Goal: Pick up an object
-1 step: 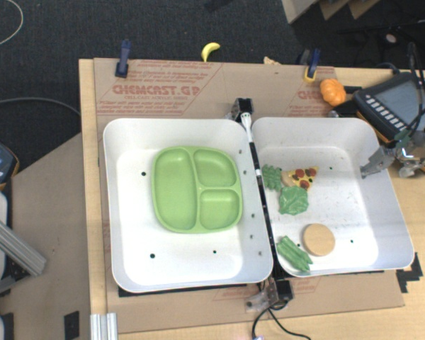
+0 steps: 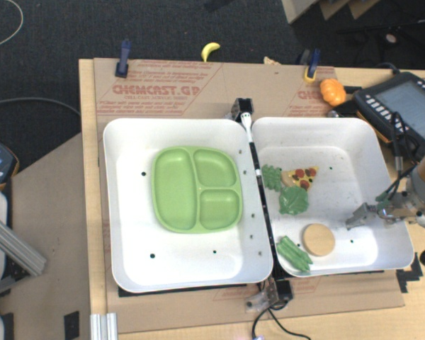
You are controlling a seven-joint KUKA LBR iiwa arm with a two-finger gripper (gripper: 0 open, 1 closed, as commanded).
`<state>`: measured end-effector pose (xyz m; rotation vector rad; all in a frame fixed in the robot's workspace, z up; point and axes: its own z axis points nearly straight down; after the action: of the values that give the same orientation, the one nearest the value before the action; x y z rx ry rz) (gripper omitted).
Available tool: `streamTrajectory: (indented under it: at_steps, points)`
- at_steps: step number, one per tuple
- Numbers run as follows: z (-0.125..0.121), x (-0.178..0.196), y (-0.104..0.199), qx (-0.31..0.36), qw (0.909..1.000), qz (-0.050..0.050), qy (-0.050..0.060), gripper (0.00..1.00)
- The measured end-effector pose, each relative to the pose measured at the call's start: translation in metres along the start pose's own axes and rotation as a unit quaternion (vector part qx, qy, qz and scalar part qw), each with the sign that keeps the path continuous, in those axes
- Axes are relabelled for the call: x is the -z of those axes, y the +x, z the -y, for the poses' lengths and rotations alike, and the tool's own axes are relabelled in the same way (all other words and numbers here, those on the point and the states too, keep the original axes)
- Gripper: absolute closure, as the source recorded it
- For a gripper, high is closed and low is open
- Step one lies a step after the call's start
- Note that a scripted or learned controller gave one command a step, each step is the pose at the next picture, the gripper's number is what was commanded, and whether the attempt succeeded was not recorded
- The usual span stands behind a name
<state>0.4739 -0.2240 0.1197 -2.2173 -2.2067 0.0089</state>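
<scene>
Camera view: jaws (image 2: 355,220) at right bin's (image 2: 340,129) right edge
Jaws' state unclear; round cookie (image 2: 318,239) lies lower left, apart

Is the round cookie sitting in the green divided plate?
No. The round cookie lies in the right bin, while the green divided plate sits in the left bin.

Printed text, red on brown cardboard sheet (image 2: 198,83) covering the surface behind the bins: "CHEMCAST G P" at left, with a smaller line beneath it too blurred to read. A second red print of the same kind on the sheet's right part, near the bin corner, partly cut off and illegible.
</scene>
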Motion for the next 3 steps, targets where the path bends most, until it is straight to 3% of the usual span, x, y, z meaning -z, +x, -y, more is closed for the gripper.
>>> streamTrajectory:
  at_steps: [1,2,3]
  points:
    - [-0.007,-0.035,0.064,0.004,1.0000,0.003,-0.008,0.00]
    - [-0.005,-0.011,0.031,0.001,1.0000,0.005,-0.009,0.00]
    - [-0.010,-0.011,0.086,0.005,1.0000,0.001,-0.006,0.00]
